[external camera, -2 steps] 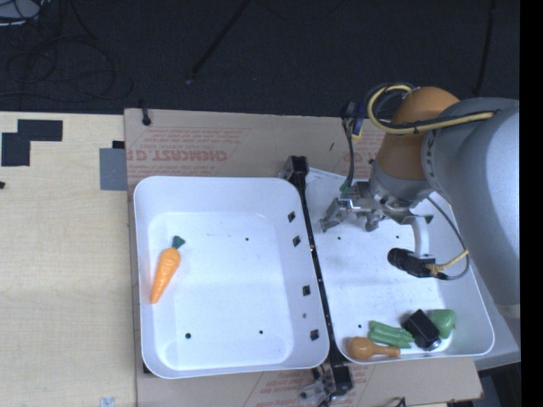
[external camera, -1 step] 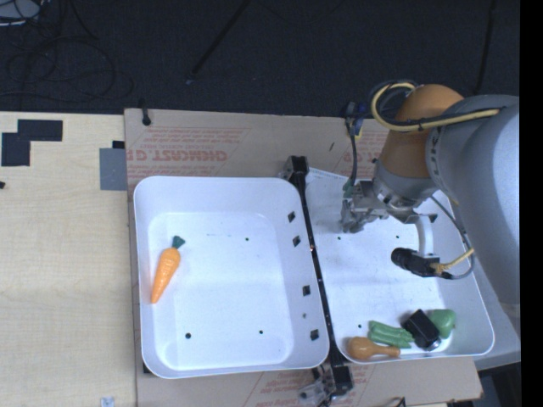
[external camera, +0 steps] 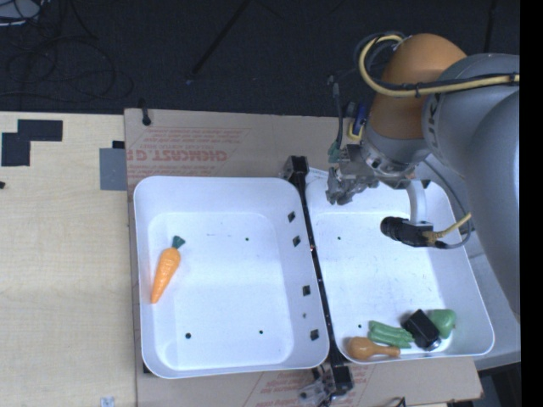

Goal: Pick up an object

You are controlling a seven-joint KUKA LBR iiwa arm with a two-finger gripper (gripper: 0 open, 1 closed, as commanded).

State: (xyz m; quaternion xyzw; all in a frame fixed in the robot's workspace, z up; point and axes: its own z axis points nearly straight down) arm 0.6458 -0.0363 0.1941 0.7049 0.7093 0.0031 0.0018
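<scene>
Two shallow white plastic bins (external camera: 216, 195); grey arm's gripper (external camera: 344, 189), jaws' state unclear, hovers far from the orange toy carrot (external camera: 165, 268), risking an empty grasp.

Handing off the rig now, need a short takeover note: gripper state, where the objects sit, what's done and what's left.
Gripper: above the far left corner of the right white bin, nothing visible between its fingers; open or shut can't be judged.
Objects: orange toy carrot with green top lies on the left side of the left white bin. In the right bin's near corner, bunched together: green bean-like piece, small black block, light green piece, orange pear-shaped piece.
Done: nothing picked.
Left: descend on one object, grasp, lift.
</scene>
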